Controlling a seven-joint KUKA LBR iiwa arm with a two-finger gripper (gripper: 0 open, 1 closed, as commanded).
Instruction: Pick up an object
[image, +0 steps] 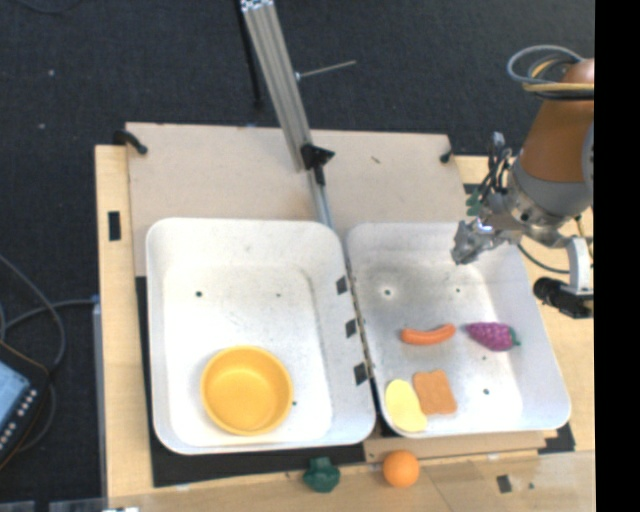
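Hovered over right bin's (540, 395) far edge, gripper (468, 243) state impossible to tell; carrot (428, 335), grapes (491, 335) lay well below, untouched

bowl (246, 389): yellow
carrot (428, 335): orange
grapes (491, 336): purple
toast (435, 393): orange-brown
ball (401, 468): orange
bins (250, 260): white, speckled
table (120, 330): tan

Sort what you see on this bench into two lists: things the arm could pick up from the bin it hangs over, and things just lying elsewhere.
For the job, in the right bin under the gripper:
orange carrot
purple grapes
orange-brown slice
pale yellow piece

Lying about:
yellow bowl in the left bin
orange ball on the bench
green toy on the bench
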